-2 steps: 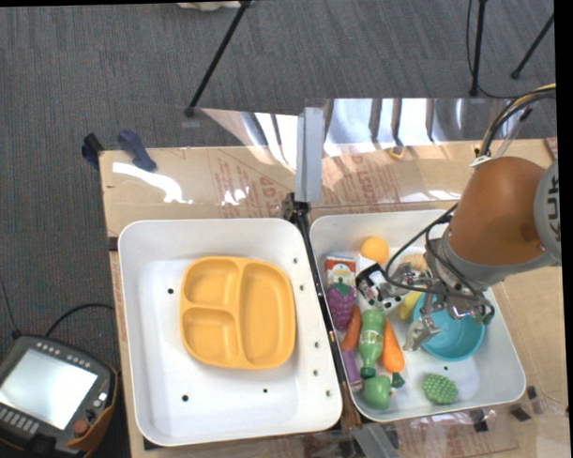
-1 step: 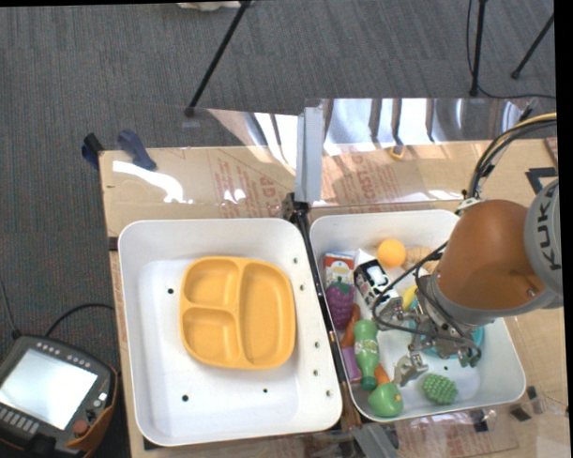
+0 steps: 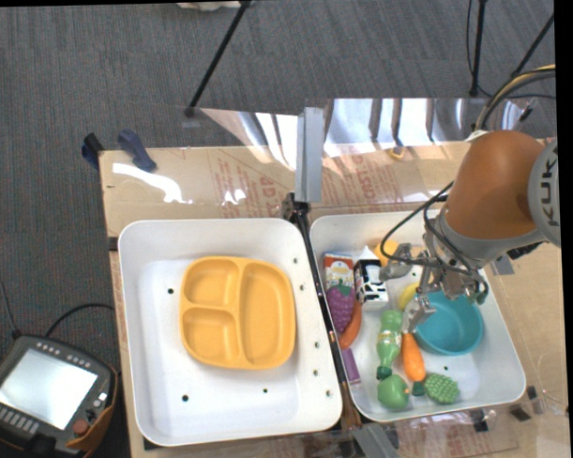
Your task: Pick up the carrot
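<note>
Nearest the camera, at the bench's lower left corner, lies a handheld control pendant (image 3: 50, 399) with a pale screen. Left bin (image 3: 138, 266): contains one yellow divided plate (image 3: 239, 311) with three compartments, lying flat near the bin's middle. Right bin (image 3: 511, 356): at its near end sit a green pepper (image 3: 393, 392) and a knobbly green fruit (image 3: 441, 388), well apart from each other. The carrot (image 3: 413, 356) lies just beyond them, lengthwise, between a green bottle (image 3: 388, 340) on its left and a teal bowl (image 3: 451, 326) on its right, just beside the bowl's rim. Further left, purple grapes (image 3: 341, 304) rest beside a small carton (image 3: 338, 266), with a black-and-white item (image 3: 370, 281) next to it. The gripper (image 3: 428, 298) hangs over the bowl's far left rim, above and beyond the carrot, not touching it. Nothing sits between the fingers; their spread cannot be told.
</note>
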`<state>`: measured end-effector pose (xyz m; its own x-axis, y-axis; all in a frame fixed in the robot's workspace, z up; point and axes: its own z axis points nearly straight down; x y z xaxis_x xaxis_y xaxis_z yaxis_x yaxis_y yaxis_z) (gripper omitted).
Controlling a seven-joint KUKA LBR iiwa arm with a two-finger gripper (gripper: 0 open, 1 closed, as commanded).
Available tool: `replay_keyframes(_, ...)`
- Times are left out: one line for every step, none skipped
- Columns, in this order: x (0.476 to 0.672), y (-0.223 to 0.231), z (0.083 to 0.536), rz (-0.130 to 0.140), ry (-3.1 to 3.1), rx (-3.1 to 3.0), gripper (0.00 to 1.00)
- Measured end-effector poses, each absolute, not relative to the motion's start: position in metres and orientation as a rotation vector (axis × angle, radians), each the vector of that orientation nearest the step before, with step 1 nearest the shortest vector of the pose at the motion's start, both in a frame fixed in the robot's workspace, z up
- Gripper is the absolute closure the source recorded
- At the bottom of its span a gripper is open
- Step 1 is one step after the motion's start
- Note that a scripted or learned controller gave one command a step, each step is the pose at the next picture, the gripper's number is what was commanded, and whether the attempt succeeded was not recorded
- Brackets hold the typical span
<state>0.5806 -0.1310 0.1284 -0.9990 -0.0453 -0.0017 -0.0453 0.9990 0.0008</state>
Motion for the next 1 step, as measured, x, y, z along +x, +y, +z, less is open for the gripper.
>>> replay_keyframes(0.5461,-0.1219,0.104,-0.013,3.096,-0.072,0.0)
